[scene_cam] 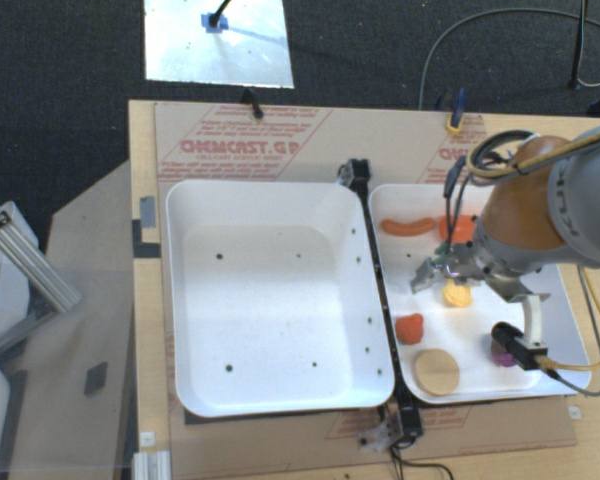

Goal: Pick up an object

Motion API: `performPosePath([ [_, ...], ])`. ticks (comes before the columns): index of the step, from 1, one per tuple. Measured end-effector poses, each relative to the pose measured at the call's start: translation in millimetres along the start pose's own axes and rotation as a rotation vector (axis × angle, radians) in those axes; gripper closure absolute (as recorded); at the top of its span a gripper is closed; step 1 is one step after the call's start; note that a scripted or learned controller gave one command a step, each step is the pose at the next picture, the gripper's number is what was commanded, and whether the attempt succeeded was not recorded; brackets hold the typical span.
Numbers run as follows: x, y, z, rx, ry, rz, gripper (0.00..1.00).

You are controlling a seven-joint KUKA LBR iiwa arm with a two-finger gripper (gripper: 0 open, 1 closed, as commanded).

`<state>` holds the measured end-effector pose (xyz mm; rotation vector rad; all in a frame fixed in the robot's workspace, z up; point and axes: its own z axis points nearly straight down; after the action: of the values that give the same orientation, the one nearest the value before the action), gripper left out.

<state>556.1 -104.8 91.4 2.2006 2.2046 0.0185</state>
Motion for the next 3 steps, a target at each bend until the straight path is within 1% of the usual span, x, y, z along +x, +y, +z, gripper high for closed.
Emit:
performPosePath([
  [1,-23.9,-62.4,0.3,0.011,0.004,0.004,0.00],
  [2,9.2,-66.6,2.0,0.003,-0.020,0.014,0.00],
  [3,-12.2,-0.3,6.1,0.019,0.007,-0.002,0.00],
])
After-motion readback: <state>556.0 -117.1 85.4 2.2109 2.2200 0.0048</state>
